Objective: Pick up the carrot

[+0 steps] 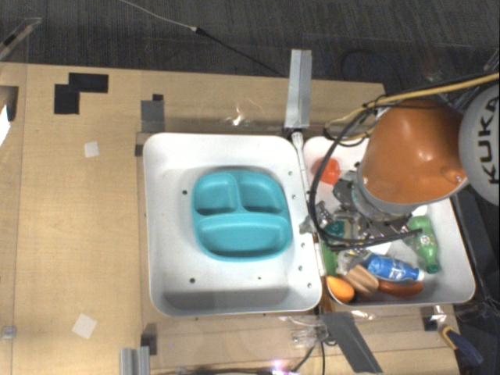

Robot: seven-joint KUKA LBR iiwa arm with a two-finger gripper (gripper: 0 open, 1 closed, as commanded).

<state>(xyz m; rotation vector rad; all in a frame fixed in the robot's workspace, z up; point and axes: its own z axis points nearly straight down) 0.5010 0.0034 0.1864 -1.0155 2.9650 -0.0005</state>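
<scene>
- Now we are looking down on two white bins side by side; the left bin (pixel 168 209) carries a teal divided plate (pixel 237 213) near its middle, lying flat.
- We see the arm (pixel 410 155) reaching in from the right, its orange band sitting over the right bin (pixel 461 276) and covering much of it.
- We find the gripper (pixel 355 229) low under that band, down among the clutter at the left part of the right bin; whether the claw is apart or together we cannot tell, as wrist and cables hide it.
- We spot an orange-red piece, most likely the carrot (pixel 329 167), at the bin's upper left, close to the dividing wall and partly behind a black cable; it lies apart from the gripper, towards the far side.
- Along the near edge we make out a small orange fruit (pixel 340 288), a tan piece (pixel 362 279) touching it, a blue bottle (pixel 393 269) and, beyond that, a green bottle (pixel 424 241).
</scene>
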